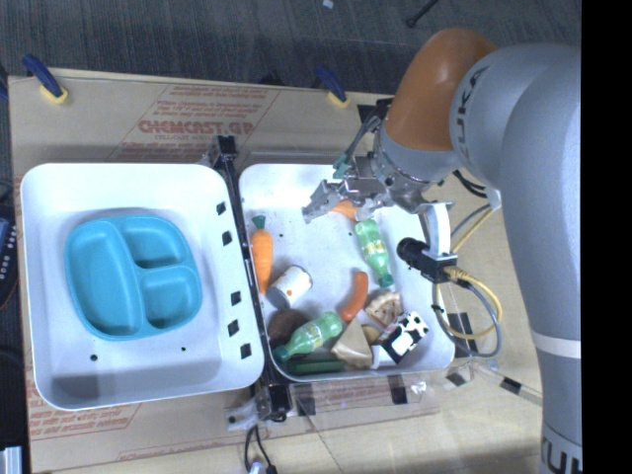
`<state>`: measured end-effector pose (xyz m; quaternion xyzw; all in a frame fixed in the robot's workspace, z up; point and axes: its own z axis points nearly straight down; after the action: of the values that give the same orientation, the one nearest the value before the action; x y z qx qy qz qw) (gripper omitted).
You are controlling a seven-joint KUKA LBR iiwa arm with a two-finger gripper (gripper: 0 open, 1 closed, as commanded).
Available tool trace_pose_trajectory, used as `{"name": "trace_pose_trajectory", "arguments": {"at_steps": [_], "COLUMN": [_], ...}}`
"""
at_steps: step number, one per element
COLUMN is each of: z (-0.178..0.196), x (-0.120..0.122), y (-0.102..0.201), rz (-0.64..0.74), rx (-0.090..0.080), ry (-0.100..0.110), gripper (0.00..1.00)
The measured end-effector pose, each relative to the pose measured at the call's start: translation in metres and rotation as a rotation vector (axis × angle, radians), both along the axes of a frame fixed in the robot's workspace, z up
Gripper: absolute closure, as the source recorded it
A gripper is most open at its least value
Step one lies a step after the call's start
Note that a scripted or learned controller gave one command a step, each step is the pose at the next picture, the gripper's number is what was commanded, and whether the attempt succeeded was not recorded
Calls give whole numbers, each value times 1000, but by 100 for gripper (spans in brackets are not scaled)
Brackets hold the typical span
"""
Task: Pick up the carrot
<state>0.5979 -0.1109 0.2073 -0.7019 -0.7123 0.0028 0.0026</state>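
The grey arm, its orange band uppermost, looms closest to the lens as it reaches in from the right over the right-hand white bin. Its end effector hangs low above the bin's far end, with something small and orange visible just at its tip; whether it is open or closed cannot be told from this angle, and the orange scrap is too blurred to name.

The carrot, orange with a green top, lies lengthwise along the bin's left wall, well apart from the end effector and untouched. Just beside it to the right sits a small white-and-brown cylinder. A pale green bottle lies below the end effector near the bin's middle, and a second orange piece, a curved sausage shape, rests beside it.

The bin's near end is crowded: a second green bottle, a brown rounded item, a tan wedge, a dark green long item and a black-and-white block lie touching one another.

The left-hand white bin holds a blue compartment tray. Both bins sit side by side on a cardboard-covered tabletop, with blue clamps at its far edge.
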Motion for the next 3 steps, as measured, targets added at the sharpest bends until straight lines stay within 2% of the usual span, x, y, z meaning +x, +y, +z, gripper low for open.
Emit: {"name": "trace_pose_trajectory", "arguments": {"at_steps": [1, 2, 3], "z": [-120, -116, -116], "x": [57, 22, 15], "y": [-1, 16, 15], "rz": [-27, -275, -598], "rx": [-2, -1, -3], "ry": [6, 3, 2], "gripper": [0, 0, 0]}}
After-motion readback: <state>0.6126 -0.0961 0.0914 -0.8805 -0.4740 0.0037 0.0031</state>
